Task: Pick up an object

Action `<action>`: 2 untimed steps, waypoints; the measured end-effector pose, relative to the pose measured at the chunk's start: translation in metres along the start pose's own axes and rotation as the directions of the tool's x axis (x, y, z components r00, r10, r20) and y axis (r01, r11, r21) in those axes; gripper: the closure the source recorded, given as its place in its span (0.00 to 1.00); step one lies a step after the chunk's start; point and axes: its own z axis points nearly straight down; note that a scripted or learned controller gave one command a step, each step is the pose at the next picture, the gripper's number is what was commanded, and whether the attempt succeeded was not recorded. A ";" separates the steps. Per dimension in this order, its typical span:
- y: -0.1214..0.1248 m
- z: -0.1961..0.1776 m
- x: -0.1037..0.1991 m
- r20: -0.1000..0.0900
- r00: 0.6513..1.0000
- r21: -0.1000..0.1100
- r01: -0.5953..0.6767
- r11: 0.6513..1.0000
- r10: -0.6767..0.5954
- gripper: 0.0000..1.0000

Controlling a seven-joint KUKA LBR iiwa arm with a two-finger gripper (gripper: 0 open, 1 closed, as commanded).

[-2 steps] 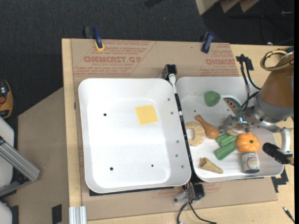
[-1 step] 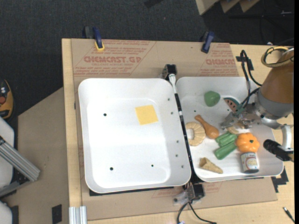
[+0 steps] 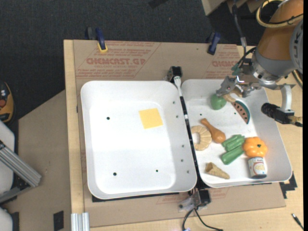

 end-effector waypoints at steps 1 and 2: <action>-0.024 -0.012 0.012 -0.003 1.000 0.018 -0.008 1.000 0.008 1.00; -0.028 0.025 0.025 -0.003 1.000 0.022 -0.009 1.000 0.009 1.00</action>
